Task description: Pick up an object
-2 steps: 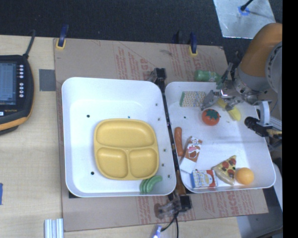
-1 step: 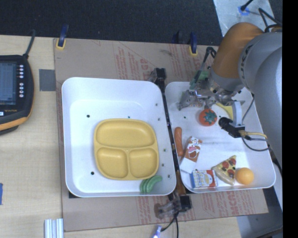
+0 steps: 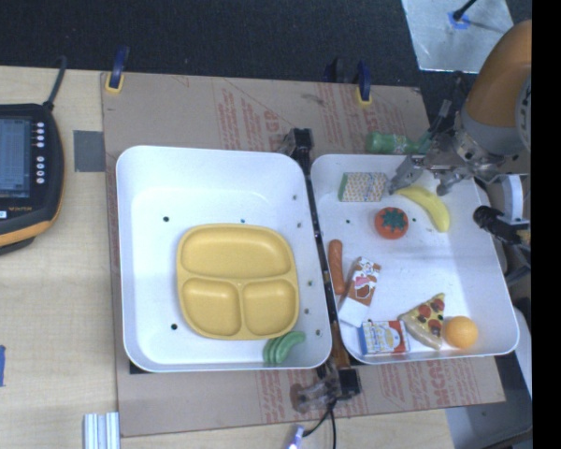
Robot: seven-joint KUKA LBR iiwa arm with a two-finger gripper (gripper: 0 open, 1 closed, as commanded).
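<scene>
On the worktop point(image 3: 47, 297), far left of the fingers, lies a teach pendant point(image 3: 14, 181). Nearer, the left bin point(image 3: 140, 185) holds a yellow divided tray point(image 3: 237, 281), with a green pea pod point(image 3: 283, 347) at its front right corner. In the right bin point(image 3: 491, 260), a woven cracker square point(image 3: 362, 187) sits just left of the fingers and a red tomato point(image 3: 391, 222) lies below them. A sausage point(image 3: 336, 265), a small red packet point(image 3: 364, 282), a milk carton point(image 3: 383, 337), a pizza slice point(image 3: 424, 318) and an orange point(image 3: 460, 332) lie farther toward the front. The fingers point(image 3: 421, 181) hang over the bin's back edge, right at the banana point(image 3: 427, 205), which lies just beneath them; whether they are parted or closed cannot be told.
</scene>
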